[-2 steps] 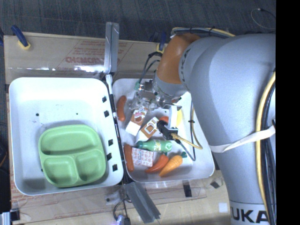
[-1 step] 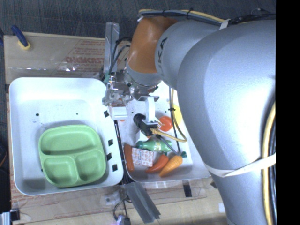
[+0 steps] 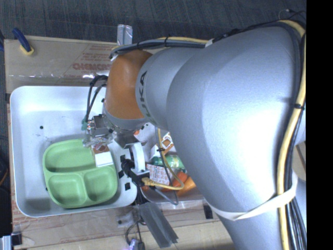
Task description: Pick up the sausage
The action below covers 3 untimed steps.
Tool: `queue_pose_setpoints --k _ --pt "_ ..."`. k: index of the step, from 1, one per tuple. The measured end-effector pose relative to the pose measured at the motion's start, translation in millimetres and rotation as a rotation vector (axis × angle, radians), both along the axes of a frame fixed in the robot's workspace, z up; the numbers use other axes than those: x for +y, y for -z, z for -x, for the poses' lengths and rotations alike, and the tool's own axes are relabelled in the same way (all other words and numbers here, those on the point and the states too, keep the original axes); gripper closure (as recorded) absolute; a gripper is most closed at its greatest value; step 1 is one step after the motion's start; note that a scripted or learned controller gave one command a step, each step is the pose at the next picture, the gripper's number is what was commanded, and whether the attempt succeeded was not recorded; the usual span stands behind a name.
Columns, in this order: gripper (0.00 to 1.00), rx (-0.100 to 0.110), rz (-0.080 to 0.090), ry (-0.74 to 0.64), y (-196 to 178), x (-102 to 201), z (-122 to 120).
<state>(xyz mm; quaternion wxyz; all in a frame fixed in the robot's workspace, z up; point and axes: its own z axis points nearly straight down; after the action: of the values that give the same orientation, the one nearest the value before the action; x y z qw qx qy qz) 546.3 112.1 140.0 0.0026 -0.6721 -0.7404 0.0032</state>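
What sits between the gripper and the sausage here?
Cannot tell: no sausage is identifiable. The arm covers most of the right bin, and the gripper hangs at the green tray's rim in the left bin.

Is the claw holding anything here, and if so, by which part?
Cannot be told. The claw sits at the green divided tray's upper edge, largely hidden under the arm; no sausage is identifiable.
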Motion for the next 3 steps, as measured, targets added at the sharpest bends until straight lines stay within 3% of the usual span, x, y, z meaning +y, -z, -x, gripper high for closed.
queue_pose_setpoints --k 1,2,3 --pt "1.0 -0.002 0.003 0.454 -50 -26 25" --pt "1.0 0.002 0.002 0.301 -61 28 71" --pt "1.0 -0.002 0.001 -0.049 -86 91 24"
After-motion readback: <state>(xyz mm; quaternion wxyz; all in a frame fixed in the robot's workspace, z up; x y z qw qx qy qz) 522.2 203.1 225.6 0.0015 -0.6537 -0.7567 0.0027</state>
